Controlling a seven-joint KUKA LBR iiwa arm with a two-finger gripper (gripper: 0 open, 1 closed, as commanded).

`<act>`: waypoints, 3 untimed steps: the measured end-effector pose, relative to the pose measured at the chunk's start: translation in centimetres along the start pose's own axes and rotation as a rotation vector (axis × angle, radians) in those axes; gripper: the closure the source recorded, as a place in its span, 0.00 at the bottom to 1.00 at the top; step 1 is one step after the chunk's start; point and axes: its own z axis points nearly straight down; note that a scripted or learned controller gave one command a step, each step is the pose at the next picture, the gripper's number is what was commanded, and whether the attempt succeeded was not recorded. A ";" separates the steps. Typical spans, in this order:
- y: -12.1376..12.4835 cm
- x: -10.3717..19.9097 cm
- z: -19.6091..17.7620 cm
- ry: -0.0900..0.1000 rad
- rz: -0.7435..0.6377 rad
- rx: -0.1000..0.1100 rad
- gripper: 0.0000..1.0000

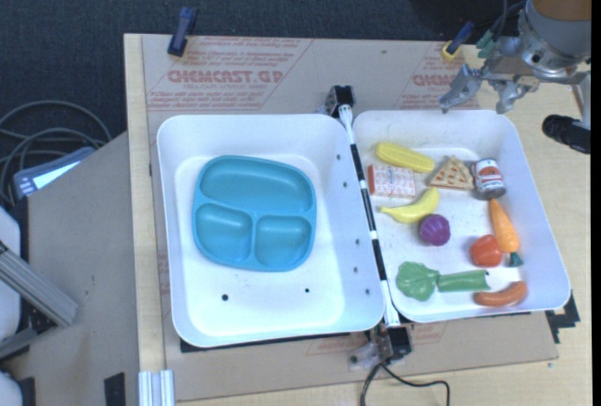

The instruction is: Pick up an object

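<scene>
Camera view shows the gripper [484, 94] hovering above the right bin's [549, 244] far rim, fingers spread, holding nothing; toy food, including a banana [413, 208], lies inside.

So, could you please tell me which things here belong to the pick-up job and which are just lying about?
Job:
hand, above the right bin's far edge
right bin holding corn, banana, can, carrot, tomato, sausage

Lying about:
blue tray in the left bin
blue clip
grey cables
</scene>
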 end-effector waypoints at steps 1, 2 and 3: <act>-4.9 1.5 12.1 0.000 0.000 0.002 0.00; -10.0 3.8 17.3 0.001 0.002 0.001 0.00; -9.9 3.8 16.3 0.000 0.002 -0.001 1.00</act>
